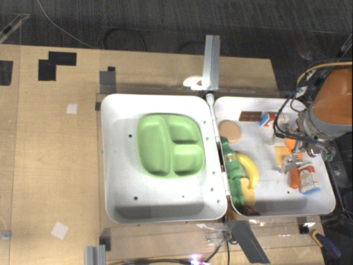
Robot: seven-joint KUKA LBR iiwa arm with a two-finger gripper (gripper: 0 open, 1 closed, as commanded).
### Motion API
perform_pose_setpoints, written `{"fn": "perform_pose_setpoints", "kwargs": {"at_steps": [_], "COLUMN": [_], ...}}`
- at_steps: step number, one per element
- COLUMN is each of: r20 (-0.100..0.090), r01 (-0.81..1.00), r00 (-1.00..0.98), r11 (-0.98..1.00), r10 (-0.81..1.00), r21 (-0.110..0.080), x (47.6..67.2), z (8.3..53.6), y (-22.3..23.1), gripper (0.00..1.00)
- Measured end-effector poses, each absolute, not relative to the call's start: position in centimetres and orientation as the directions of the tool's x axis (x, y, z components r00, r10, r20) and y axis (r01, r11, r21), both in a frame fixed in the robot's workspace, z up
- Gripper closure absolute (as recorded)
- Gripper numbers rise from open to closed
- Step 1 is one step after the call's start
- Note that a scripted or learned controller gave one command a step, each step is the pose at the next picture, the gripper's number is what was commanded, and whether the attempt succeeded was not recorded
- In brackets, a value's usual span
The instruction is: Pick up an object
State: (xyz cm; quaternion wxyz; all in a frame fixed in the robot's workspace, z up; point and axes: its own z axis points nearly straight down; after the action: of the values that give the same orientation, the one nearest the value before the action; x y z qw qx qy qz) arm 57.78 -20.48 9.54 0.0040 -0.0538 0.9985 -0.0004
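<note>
My gripper hangs low over the right side of the right bin, below the arm's orange band. It is right over an orange block and just left of an orange bottle with a blue and white label. Whether it touches either one is hidden by the wrist. Along the bin's left wall a yellow banana lies beside a green object. A tan round disc, a brown bar and a small red, white and blue packet lie toward the back.
The left bin holds a green divided plate. A metal post stands behind the seam between the bins. Cables loop around the arm's wrist. The wooden bench stretches away to the left.
</note>
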Motion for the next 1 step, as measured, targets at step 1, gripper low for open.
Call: {"fn": "perform_pose_setpoints", "kwargs": {"at_steps": [1], "r20": [-0.014], "r01": [-0.087], "r00": [-0.996], "r11": [0.996], "r10": [-0.087], "r21": [-0.004], "x": [53.51], "z": [8.96], "y": [-20.55], "gripper": [0.0]}}
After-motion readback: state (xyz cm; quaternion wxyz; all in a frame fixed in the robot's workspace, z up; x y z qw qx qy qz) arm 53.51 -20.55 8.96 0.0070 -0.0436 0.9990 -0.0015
